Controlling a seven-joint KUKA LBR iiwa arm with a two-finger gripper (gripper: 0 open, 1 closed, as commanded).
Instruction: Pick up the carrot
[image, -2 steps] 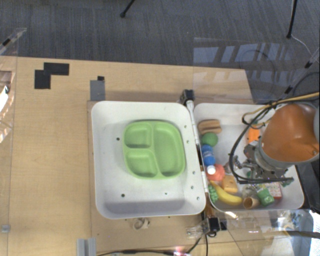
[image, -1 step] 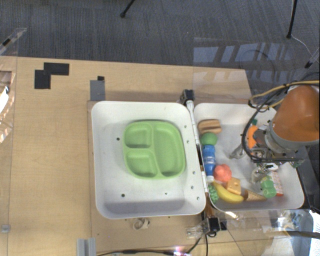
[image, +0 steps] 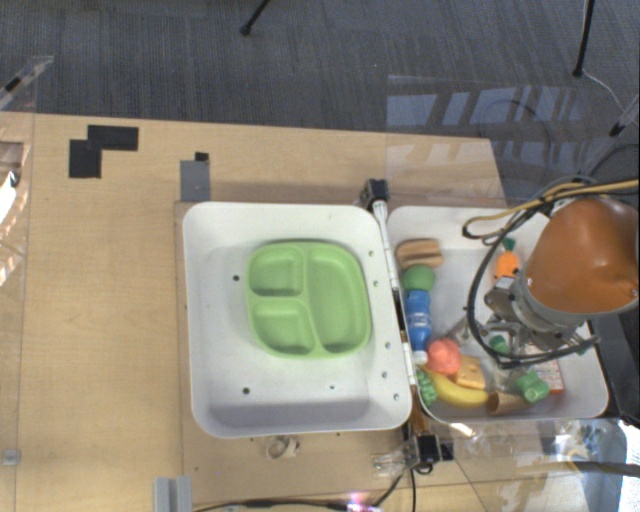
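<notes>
1. Two white bins sit side by side on the bench: the left bin and the right bin.
2. The left bin holds one green divided plate with three compartments.
3. The right bin holds one brown bun-like item, one green ball, one blue bottle, one pink-red round fruit, one banana, and one small green-and-red item near the front right.
4. One carrot shows as a small orange piece with a green top, at the back of the right bin, just beside the arm's orange band.
5. One arm reaches over the right bin; its gripper hangs low amid cables, near the banana and the round fruit. Whether it is spread or pressed together cannot be told.
</notes>
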